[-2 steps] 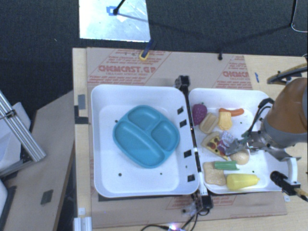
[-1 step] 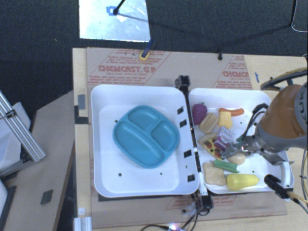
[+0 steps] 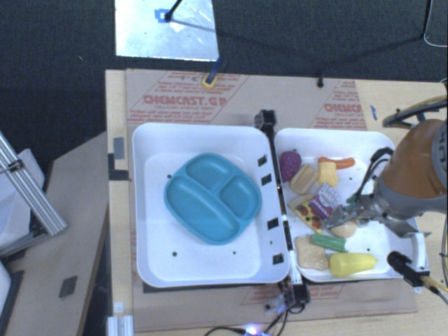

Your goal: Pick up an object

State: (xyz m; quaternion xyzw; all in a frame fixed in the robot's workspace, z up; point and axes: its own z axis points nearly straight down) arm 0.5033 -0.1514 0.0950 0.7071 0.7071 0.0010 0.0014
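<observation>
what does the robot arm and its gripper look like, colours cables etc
The arm is a thick rounded body with a broad orange band above a grey wrist section. A thin black cable loops along its left side. The gripper at its end is small, metallic grey and dark. The picture is too blurry to make out any markings on it.

We see two white bins (image 3: 150, 187) on a tan bench printed with red lettering (image 3: 185, 98). The left bin holds a blue tray (image 3: 212, 198). In the right bin lie purple grapes (image 3: 290, 164), an orange carrot (image 3: 337, 163), a green pepper (image 3: 327, 242), a yellow fruit (image 3: 352, 263) and beige bread (image 3: 311, 253). The arm (image 3: 418, 170) is grey with orange.
</observation>
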